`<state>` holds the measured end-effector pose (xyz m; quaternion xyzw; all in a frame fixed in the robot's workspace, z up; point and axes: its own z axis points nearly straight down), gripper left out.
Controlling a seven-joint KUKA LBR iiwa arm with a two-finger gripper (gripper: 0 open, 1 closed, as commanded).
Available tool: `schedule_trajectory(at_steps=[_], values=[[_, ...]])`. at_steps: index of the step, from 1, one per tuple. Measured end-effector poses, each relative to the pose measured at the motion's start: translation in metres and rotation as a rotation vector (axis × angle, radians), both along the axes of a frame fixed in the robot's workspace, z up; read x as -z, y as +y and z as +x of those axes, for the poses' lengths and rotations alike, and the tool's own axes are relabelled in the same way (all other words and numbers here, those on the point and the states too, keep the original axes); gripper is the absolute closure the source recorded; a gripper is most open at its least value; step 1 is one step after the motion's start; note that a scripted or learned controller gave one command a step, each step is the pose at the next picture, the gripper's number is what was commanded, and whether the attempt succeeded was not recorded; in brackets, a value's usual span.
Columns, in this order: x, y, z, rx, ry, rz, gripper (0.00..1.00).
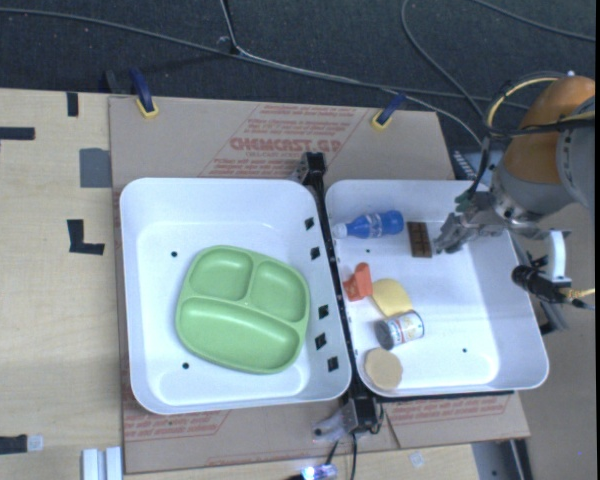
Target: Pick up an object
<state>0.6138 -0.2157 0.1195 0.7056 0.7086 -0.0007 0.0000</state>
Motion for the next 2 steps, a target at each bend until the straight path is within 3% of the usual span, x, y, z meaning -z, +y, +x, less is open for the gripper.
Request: schedule_trajectory(at_steps=[2], values=[[-0.087,0.001,0.001,0.003,-0.005,0.000,1.00]])
